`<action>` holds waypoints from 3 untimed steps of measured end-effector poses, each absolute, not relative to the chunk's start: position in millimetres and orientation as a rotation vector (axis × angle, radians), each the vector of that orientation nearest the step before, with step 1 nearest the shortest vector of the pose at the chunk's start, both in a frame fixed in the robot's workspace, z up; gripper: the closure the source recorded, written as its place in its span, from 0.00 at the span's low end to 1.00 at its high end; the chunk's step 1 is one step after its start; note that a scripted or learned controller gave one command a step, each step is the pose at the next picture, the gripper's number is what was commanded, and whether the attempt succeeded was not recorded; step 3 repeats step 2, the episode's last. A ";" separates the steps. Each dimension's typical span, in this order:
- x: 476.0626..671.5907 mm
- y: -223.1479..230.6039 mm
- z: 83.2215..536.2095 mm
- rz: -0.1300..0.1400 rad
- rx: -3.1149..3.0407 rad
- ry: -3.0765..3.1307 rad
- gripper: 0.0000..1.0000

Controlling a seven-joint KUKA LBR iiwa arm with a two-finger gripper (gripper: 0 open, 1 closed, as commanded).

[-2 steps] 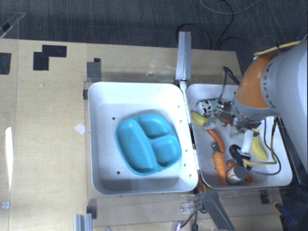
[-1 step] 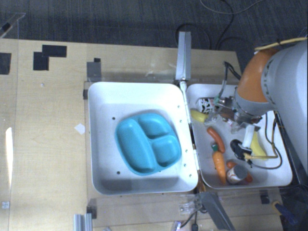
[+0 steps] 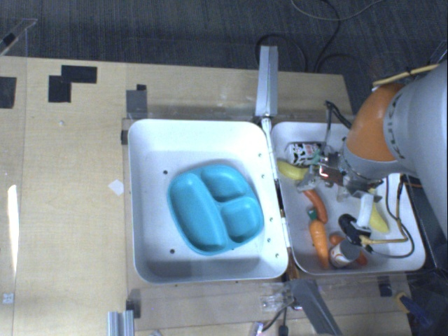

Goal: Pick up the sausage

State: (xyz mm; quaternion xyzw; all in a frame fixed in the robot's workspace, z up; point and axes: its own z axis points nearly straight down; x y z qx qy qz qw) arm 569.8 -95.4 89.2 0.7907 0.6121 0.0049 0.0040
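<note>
The sausage [image 3: 316, 202], a short reddish-orange link, lies slantwise in the left part of the right bin [image 3: 413, 261]. My gripper [image 3: 316, 178] hangs low in that bin, right over the sausage's upper end, between the sausage and a yellow banana [image 3: 290, 170]. The grey wrist and orange band [image 3: 367, 135] cover the bin's upper right. I see nothing lifted off the bin floor.
A carrot [image 3: 319, 239] lies just below the sausage, with a small can [image 3: 342, 254] beside it. A printed can [image 3: 305, 152] lies at the back and a yellow piece [image 3: 379, 220] at the right. The left bin [image 3: 147, 250] holds a blue divided plate [image 3: 214, 206].
</note>
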 end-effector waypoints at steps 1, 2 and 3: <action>572.3 -93.5 101.1 0.024 2.472 1.922 1.00; 553.2 -62.5 257.5 0.006 2.654 1.675 1.00; 553.2 -62.5 257.5 0.006 2.654 1.675 1.00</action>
